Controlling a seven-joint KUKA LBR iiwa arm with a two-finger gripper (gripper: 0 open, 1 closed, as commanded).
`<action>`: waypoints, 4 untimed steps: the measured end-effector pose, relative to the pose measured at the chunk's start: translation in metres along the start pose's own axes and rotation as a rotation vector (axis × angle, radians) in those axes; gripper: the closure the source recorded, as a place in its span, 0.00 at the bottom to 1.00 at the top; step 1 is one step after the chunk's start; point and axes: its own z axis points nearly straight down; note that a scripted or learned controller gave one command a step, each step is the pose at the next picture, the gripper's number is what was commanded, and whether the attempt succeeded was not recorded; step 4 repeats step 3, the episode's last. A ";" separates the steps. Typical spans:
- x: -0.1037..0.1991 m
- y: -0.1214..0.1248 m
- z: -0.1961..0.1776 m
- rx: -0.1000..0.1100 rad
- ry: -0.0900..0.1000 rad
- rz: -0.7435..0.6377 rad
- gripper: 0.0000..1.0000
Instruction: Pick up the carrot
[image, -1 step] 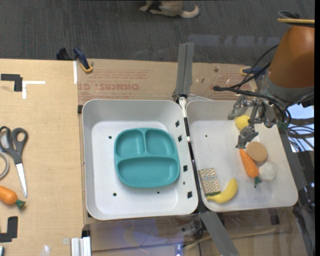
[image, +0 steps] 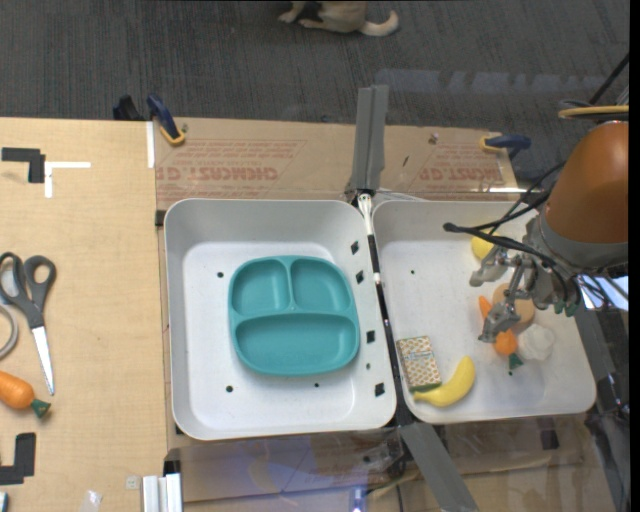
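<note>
Over the right-hand white bin (image: 560, 395), the tool (image: 500, 325) hangs low above the bin floor, reaching in from the right below the arm's orange band (image: 598, 185). Its metal fingers (image: 492, 322) point down and to the left, and an orange piece — the carrot (image: 505, 340), as far as can be made out — lies right at their tips, with a second orange sliver just to the left of them. Whether the tool is parted or pinched on that orange piece cannot be told; the fingers and the clutter around them overlap too closely. A pale, whitish object (image: 538, 342) sits just right of the carrot, and something yellow (image: 484, 247) peeks out farther back, partly behind the tool.

Nearer the front of the same bin lies a banana (image: 449, 384), curved, with a small patterned packet (image: 418, 361) touching its left end.

The left white bin (image: 185, 330) carries a teal divided plate (image: 294, 315) with three compartments, sitting about in the middle.

Out on the wooden tabletop (image: 90, 250) to the far left, a pair of scissors (image: 30, 310) with grey handles lies with its blades pointing toward the near edge — and close beside it, at the left edge, rests another orange carrot-like toy (image: 17, 391) with a green end.
</note>
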 end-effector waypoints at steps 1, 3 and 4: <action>-0.003 -0.020 0.050 0.000 -0.001 0.032 0.00; 0.049 0.020 -0.035 0.000 0.000 0.256 1.00; 0.049 0.020 -0.035 0.000 0.000 0.256 1.00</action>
